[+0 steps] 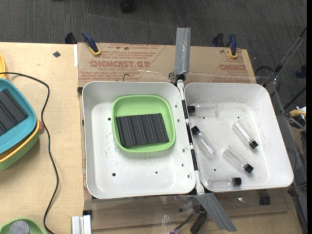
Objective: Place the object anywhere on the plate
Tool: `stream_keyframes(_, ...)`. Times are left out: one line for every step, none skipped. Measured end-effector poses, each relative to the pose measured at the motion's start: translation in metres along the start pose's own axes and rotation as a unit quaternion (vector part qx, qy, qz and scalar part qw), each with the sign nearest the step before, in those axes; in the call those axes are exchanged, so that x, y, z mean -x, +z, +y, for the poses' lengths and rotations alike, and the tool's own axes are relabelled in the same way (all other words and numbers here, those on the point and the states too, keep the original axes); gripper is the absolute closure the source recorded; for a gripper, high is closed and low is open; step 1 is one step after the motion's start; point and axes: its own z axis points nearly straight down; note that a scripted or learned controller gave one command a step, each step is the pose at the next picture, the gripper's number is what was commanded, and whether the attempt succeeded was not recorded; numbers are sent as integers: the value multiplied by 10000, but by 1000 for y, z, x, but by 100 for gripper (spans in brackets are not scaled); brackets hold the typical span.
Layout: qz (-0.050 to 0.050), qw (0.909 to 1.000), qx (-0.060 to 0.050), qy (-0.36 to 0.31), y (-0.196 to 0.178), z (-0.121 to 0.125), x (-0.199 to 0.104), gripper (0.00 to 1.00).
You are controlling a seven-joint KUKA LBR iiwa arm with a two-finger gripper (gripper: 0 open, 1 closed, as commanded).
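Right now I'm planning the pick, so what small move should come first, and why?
Probably bring the arm in over the right white bin, above the clear plastic vial with a black cap. It lies apart from the other vials, so it looks easiest to grasp. The green square plate sits in the left white bin.

The bench (58,72) bore two shallow white bins; the nine-o'clock bin (100,177) held a green plate (120,107) under a dark ribbed object (144,129).
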Motion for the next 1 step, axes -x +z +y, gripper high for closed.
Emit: stream_keyframes(-7, 10000, -9, 25, 25, 0, 1, 0)
